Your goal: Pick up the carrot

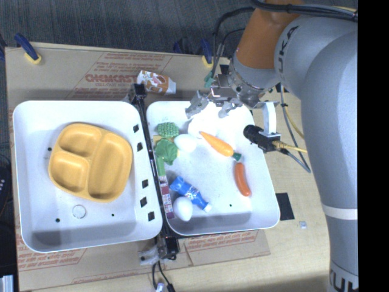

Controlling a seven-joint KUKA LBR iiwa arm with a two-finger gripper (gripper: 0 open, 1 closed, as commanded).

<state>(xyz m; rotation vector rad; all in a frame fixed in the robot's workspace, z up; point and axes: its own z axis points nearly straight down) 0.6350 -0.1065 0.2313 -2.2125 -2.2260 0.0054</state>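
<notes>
Gripper (213, 104) hangs open, empty, over right white bin (261, 181)'s far rim; small orange plastic carrot (217, 143) lies mid-bin beside white egg (185, 142), likely light, stiff, slick — pinch mid-body

My table (292, 248) is pale wood under printed cardboard (109, 72); dark grey carpet (109, 8) fills the upper frame, evenly lit.
</notes>
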